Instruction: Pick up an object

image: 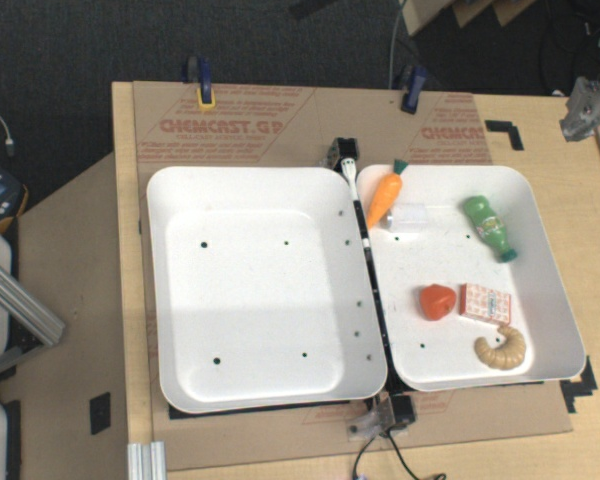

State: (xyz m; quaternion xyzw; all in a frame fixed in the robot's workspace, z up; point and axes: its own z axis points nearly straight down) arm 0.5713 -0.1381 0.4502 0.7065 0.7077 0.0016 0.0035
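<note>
The right bin (550, 298) holds several objects. An orange carrot with a green top (384, 197) lies at its far left corner, with a small clear piece (412, 219) beside it. A green bottle (489, 227) lies toward the far right. A red rounded piece (437, 302) sits next to a pink patterned box (486, 304), and a tan curled pastry shape (504, 350) lies near the front rim. My gripper (584, 108) is a grey shape at the right edge, beyond the bin's far right corner and well apart from every object.
The left bin (180, 208) stands beside the right one, their rims meeting along a black strip (365, 258). Two blue clamps (202, 76) (413, 86) hold the cardboard base at the back. A cable (380, 448) runs off the front edge.
</note>
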